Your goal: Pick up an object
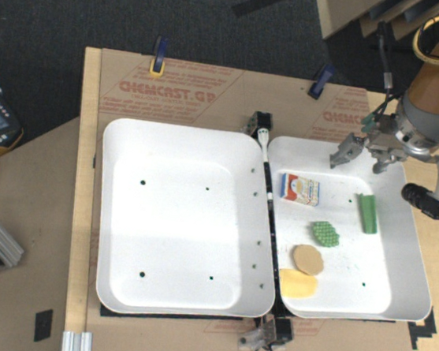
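Observation:
The right bin [394, 303] holds a small white carton with a blue and orange label [300, 189], a green stick [368, 214], a green knobbly ball [325, 234], a tan round disc [308, 259] and a yellow piece [298, 284]. My gripper [365, 156] hangs over the bin's back edge, above and right of the carton. It is open, its two grey fingers spread apart with nothing between them.
The left bin [113, 197] sits beside the right one, with a black divider strip [267, 192] between them. Both rest on a cardboard sheet [214, 91] clamped at the back. A black cable end [427, 200] juts in at the right.

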Action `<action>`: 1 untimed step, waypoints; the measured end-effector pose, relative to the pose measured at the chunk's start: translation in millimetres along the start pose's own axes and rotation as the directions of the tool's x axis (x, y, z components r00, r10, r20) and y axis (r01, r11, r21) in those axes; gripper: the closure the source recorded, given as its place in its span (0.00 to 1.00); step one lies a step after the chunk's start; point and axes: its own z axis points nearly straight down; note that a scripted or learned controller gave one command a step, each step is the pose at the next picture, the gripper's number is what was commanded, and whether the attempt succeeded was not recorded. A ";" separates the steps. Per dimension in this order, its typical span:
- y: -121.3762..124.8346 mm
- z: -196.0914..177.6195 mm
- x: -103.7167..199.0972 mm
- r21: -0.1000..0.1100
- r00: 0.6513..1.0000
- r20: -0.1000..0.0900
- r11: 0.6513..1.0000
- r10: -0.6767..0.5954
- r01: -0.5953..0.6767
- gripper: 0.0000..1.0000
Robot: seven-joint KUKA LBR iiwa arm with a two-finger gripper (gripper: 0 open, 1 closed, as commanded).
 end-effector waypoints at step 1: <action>-104.4 -25.8 -11.7 0.005 1.000 0.000 1.000 0.005 -0.005 0.00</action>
